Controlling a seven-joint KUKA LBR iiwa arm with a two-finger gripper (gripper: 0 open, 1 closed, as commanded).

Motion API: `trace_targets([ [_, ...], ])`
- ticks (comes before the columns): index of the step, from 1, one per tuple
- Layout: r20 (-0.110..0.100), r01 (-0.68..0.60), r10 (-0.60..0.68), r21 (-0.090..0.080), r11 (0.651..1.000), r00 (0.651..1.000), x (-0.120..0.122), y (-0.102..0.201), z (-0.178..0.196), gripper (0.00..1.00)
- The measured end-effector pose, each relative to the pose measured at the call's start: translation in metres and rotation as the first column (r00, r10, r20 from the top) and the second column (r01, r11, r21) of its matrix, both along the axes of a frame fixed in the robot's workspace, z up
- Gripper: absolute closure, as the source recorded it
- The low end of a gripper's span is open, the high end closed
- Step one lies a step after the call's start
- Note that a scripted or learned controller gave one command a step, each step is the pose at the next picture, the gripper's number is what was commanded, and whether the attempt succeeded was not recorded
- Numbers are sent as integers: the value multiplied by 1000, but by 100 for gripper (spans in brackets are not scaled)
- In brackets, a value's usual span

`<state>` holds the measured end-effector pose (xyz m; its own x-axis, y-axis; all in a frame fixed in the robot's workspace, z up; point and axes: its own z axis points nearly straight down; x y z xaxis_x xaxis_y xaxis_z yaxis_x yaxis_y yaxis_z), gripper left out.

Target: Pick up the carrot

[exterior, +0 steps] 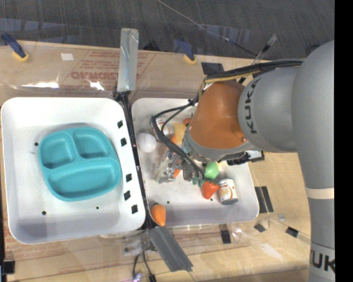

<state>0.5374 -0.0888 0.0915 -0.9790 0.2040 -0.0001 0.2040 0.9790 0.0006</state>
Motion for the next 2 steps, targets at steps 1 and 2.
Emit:
trace_targets([
  [1,10,-57,58,-4,998,998,36,-35,109,100],
  [2,0,11,-11,0,1000,1000,65,-16,0,100],
])
